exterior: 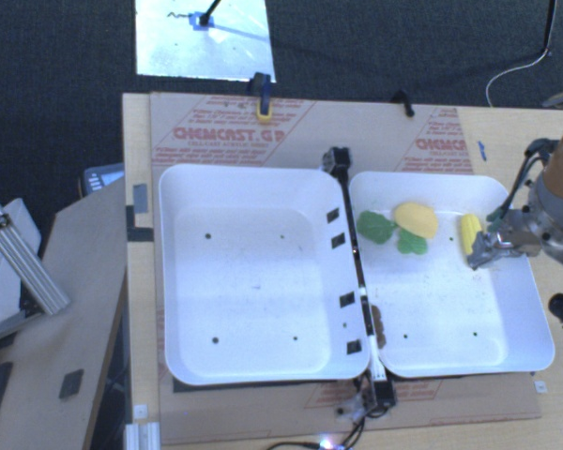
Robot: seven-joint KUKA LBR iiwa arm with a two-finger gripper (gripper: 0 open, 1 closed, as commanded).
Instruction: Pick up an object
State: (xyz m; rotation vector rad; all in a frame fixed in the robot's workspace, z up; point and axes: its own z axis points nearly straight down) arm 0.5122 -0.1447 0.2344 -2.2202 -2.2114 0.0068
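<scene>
The hand (479,254) hung at the right of the frame, low over the right bin (469,345). Whether it was open or closed could not be told. The yellow corn piece (469,232) stood just above-left of it, perhaps touching, long axis up the frame. Farther left lay a yellow lemon (417,218) and green pieces (377,227).
</scene>
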